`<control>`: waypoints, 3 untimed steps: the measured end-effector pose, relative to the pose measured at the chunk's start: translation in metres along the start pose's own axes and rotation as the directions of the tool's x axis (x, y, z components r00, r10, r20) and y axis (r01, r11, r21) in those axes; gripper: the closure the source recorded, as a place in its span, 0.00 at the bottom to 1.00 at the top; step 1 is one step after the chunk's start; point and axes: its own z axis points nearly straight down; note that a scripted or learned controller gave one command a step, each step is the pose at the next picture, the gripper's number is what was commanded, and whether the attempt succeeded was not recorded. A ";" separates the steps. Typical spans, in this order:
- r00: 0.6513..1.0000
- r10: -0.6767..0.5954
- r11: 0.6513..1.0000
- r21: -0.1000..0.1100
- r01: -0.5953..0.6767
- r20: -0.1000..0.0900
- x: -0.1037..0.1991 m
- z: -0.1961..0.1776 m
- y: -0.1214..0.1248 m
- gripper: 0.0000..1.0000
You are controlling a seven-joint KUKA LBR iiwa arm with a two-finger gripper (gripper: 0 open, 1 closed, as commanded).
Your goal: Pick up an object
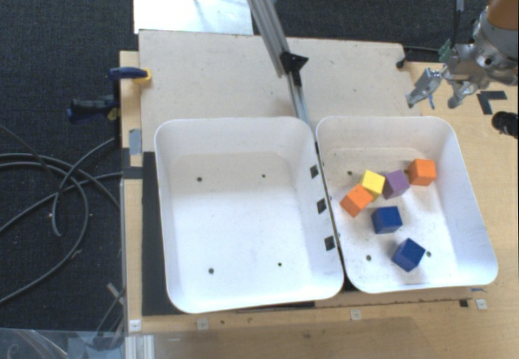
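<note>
Hand: hand hangs at the upper right, above the worktop just past the far rim of the right bin; its two fingers are spread apart with nothing between them.
Why there: by my judgement it is parked clear of the blocks, so a descent into the bin has yet to start.
Left bin: left bin, white and shallow, shows bare floor with a few small dark dots.
Right bin: right bin touches the left one along a shared edge and carries all six blocks.
Cluster: orange block at the far side, purple block, yellow block and a second orange block sit close together, some touching, which would crowd the fingers.
Loose pieces: blue block lies near the cluster; dark blue block stands apart nearest the front rim, likely the easiest pick.
</note>
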 end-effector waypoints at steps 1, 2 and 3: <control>1.000 0.000 1.000 -0.015 0.000 0.003 -0.003 0.159 -0.039 0.00; 1.000 -0.007 1.000 0.002 0.007 -0.006 0.100 0.184 -0.043 0.00; 1.000 0.010 1.000 0.004 -0.010 -0.001 0.050 0.162 -0.109 0.00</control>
